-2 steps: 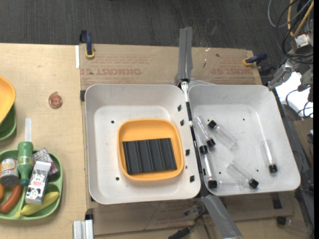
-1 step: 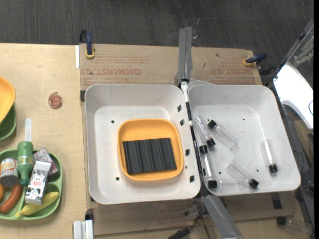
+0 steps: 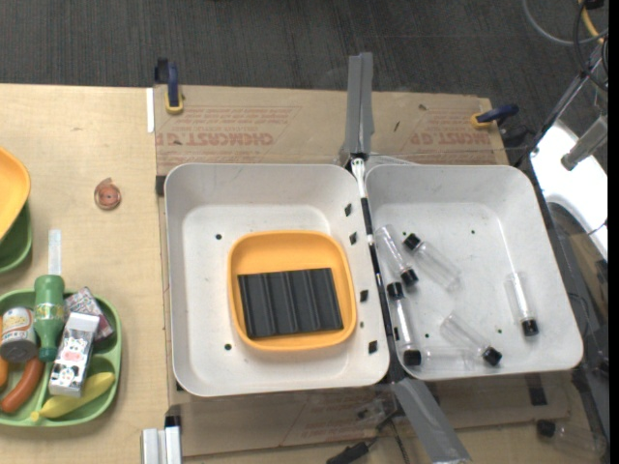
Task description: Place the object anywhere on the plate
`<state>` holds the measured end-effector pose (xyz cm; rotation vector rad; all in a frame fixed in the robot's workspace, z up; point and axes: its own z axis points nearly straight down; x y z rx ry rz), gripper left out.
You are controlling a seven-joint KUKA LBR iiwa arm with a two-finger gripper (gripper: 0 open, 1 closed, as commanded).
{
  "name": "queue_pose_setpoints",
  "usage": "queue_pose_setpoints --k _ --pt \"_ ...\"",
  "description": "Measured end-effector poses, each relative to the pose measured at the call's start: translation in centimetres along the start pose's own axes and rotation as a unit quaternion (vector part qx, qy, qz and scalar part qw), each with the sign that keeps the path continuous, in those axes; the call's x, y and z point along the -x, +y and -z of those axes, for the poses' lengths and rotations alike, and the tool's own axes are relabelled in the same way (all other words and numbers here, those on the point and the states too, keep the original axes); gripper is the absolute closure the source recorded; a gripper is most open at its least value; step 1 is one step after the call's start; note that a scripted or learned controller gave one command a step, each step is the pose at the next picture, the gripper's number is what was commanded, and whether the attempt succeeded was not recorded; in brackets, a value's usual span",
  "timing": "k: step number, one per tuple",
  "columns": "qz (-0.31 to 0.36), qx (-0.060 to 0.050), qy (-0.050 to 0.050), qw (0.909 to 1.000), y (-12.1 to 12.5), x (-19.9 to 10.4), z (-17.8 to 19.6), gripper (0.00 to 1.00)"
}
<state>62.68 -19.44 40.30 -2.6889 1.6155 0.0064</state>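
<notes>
1. The orange plate (image 3: 290, 249) sits in the left bin (image 3: 193, 211), bearing a dark ribbed slab (image 3: 290, 302) — its long axis runs left to right.
2. Clear tubes with black caps lie scattered in the right bin (image 3: 484, 196); one tube (image 3: 518, 304) at the right points near-vertically, cap toward the near rim.
3. The hand's state — cannot tell.

A robotics lab: white bins (image 3: 280, 196) on a cardboard-covered bench (image 3: 77, 143), clamps (image 3: 170, 87), loose cables (image 3: 571, 8)
</notes>
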Motion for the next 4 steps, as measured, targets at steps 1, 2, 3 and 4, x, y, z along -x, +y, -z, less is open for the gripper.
queue_pose_setpoints --k 1,2,3,4 --pt "0.183 0.0 0.001 0.9831 -2.1 -2.0 -11.9 0.0" --pt "0.282 -0.001 0.001 0.9594 -1.8 -3.4 -1.0 0.0" --pt "0.428 0.0 0.001 0.9037 -1.8 -3.8 -6.3 0.0" --pt "0.428 -0.001 0.001 0.9036 -1.8 -3.8 -10.5 0.0"
